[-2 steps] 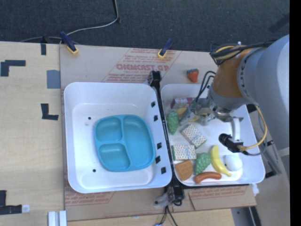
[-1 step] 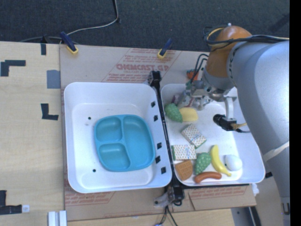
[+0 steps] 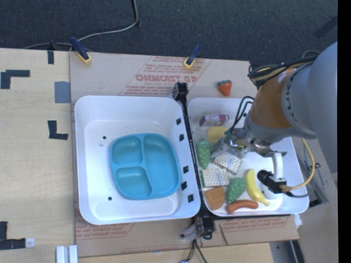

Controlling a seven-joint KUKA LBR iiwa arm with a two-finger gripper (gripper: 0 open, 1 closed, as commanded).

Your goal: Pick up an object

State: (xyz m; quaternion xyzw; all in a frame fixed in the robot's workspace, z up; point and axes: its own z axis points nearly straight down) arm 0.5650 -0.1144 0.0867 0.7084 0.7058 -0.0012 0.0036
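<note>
Two white bins side by side: left bin (image 3: 88, 147) bears a blue divided plate (image 3: 145, 166); right bin (image 3: 293, 199) carries the toy food. Gripper (image 3: 233, 142) low over the right bin's middle, above the crackers (image 3: 222, 167), a yellow piece (image 3: 215, 133) just beside. Cannot tell how it is set; wrist hides it. Banana (image 3: 254, 186), red sausage (image 3: 241, 205), green pieces (image 3: 204, 153) crowd the near half, likely picks. Strawberry (image 3: 224, 87) sits outside on the cardboard, apart. Nothing seen held; pick judged not yet done
</note>
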